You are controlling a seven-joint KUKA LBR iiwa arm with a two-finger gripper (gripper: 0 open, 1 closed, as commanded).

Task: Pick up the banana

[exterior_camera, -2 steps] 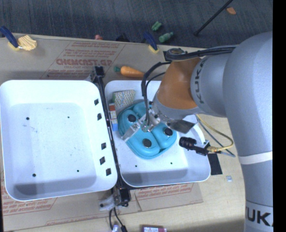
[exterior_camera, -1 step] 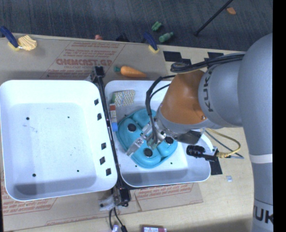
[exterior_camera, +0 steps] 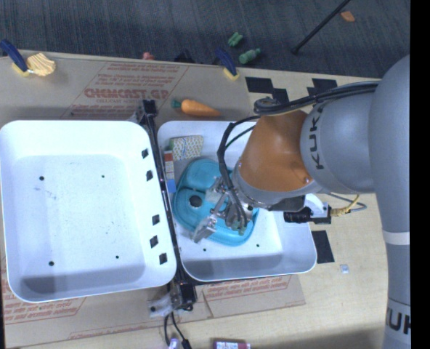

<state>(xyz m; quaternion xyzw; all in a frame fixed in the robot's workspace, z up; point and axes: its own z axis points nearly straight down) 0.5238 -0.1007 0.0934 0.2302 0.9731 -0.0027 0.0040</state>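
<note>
Arm (exterior_camera: 346, 140): reaches in from 3 o'clock, low over the right bin (exterior_camera: 295, 257); "KU" readable on its casing.
Left bin (exterior_camera: 70, 195): bare at 9 o'clock.
Cardboard (exterior_camera: 120, 86): printed "CHEMCAST".
Blue bowl (exterior_camera: 197, 191): under the wrist.
Gripper (exterior_camera: 222, 220): over the bowl; finger spread, any hold: cannot tell.
Banana: not identifiable, perhaps beneath the arm.

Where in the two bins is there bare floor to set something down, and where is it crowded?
The left bin has bare floor from wall to wall. The right bin is crowded: blue bowl, a box behind it, and the gripper over them; only a strip along its near wall is bare.
</note>
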